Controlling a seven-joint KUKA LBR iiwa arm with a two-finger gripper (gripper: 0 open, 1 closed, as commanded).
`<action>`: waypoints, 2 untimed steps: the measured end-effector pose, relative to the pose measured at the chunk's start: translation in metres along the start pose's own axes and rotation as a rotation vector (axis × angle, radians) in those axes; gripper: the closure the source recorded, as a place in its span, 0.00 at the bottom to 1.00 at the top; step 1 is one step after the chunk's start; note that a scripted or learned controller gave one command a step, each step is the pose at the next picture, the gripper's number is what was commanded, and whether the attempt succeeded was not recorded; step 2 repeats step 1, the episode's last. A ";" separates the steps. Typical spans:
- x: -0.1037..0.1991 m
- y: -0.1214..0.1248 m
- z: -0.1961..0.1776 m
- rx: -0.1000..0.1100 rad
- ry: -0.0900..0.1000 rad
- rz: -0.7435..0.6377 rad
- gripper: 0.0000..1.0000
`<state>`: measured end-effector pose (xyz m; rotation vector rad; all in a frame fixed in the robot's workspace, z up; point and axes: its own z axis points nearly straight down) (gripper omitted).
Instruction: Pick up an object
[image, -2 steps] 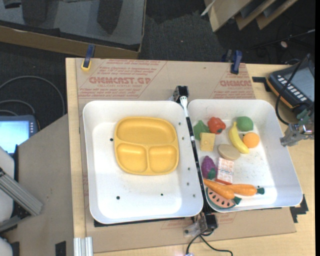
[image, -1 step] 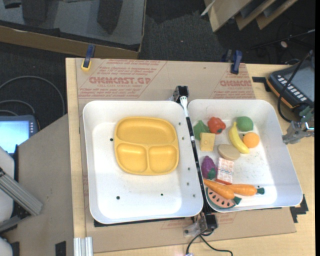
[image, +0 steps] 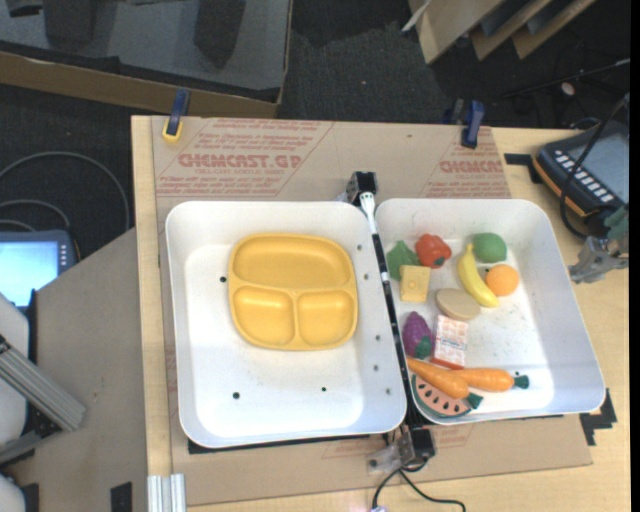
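The right bin (image: 560, 330) holds several toy foods: a red pepper (image: 433, 248), a green piece (image: 399, 256), a yellow cheese block (image: 415, 283), a banana (image: 477, 278), an orange (image: 501, 280), a green apple (image: 488, 246), a tan cookie (image: 455, 303), purple grapes (image: 416, 332), a small red-and-white packet (image: 451, 342), a carrot (image: 470, 379) and a watermelon slice (image: 440, 401). The left bin (image: 200, 380) carries a yellow three-compartment plate (image: 294, 290).
The bins sit side by side on a cardboard sheet (image: 250, 160) clamped to the bench by blue clamps (image: 177, 113). A dark device (image: 590, 170) lies at the right edge, and cables trail below the bins.
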<state>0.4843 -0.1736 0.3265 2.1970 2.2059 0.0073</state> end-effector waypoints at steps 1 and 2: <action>-0.048 -0.003 -0.074 0.013 0.010 0.007 1.00; -0.048 -0.003 -0.074 0.013 0.010 0.007 1.00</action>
